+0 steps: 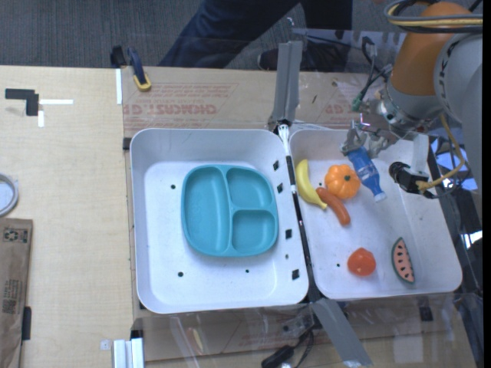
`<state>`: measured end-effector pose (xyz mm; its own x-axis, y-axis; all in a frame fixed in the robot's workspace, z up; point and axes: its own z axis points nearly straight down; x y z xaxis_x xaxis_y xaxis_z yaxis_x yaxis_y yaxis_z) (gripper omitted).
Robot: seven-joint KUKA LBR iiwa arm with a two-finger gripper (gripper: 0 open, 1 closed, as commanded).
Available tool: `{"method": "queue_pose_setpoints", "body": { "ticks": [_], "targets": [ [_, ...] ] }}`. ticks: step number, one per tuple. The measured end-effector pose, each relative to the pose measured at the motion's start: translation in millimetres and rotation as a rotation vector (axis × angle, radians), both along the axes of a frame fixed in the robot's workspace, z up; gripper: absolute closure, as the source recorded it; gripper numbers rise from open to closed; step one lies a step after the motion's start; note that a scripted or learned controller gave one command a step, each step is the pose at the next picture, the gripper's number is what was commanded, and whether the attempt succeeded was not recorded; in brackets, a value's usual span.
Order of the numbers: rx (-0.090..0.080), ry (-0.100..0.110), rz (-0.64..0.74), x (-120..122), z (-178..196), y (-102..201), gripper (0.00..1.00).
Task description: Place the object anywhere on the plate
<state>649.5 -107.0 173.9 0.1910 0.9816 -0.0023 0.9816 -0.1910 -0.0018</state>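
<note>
1. My gripper hangs low over the far end of the right bin. Its fingers sit close around the top end of a blue bottle, though I cannot tell for sure that they pinch it.
2. The blue bottle slants away from my fingers toward 5 o'clock, its lower end over the bin floor.
3. Just beside the bottle at 9 o'clock sits a small orange pumpkin. An orange carrot lies touching it at 7 o'clock, and a yellow banana curves along the bin's left wall.
4. Further off at 6 o'clock lies a red tomato, with a watermelon slice at 5 o'clock.
5. Well apart at 9 o'clock, the teal divided plate rests in the middle of the left bin.
</note>
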Motion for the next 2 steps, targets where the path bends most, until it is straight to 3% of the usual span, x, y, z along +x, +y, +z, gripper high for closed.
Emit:
{"method": "queue_pose_setpoints", "body": {
  "ticks": [1, 2],
  "targets": [
    [0.001, 0.0, -0.143, -6, 17, 70, 1.0],
    [0.0, 0.001, -0.081, -29, 17, 139, 1.0]
  ]
}}
